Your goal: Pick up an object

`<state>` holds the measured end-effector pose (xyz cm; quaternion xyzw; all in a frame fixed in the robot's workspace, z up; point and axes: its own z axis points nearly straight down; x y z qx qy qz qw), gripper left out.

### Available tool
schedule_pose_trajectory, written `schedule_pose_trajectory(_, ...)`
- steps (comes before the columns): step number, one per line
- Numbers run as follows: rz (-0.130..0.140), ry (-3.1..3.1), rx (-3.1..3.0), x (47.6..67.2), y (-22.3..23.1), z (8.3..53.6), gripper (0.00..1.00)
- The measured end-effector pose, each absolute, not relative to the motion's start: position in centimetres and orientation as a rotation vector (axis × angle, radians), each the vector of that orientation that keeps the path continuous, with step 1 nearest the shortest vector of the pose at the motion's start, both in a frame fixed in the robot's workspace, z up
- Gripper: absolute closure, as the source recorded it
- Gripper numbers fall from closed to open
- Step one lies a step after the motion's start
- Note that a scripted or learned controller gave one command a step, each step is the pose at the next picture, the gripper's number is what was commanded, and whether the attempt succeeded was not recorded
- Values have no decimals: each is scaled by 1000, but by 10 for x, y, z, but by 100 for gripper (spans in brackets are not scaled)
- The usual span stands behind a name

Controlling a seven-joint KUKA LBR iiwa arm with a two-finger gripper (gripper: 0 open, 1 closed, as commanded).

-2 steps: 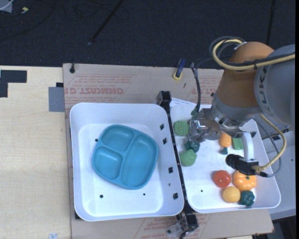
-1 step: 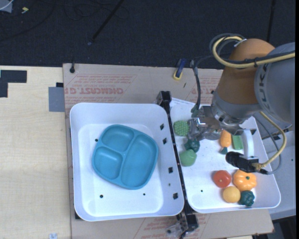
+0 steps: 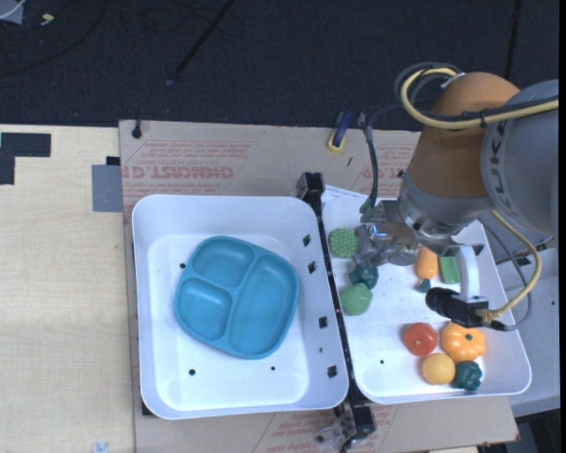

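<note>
A small dark teal object (image 3: 365,275) lies near the right bin's left wall, between two green pieces.

Left bin (image 3: 160,253): blue divided plate (image 3: 237,295), lying flat. Right bin (image 3: 509,371): gripper (image 3: 370,250) at far left corner, just beside a green ball (image 3: 356,298) and textured green piece (image 3: 341,243); red tomato (image 3: 419,338), orange pumpkin (image 3: 463,342) and yellow fruit (image 3: 438,368) clustered near right.

Single fixed cam above the bench (image 3: 57,281), angled down, both white bins (image 3: 156,253) framed, arm (image 3: 509,149) entering from right.
</note>
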<state>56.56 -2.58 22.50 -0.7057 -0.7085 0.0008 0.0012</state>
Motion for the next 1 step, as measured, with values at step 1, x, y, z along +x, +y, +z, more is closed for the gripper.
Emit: schedule_pose_trajectory(1,4,-2218,-2220,551,-35,233,100)
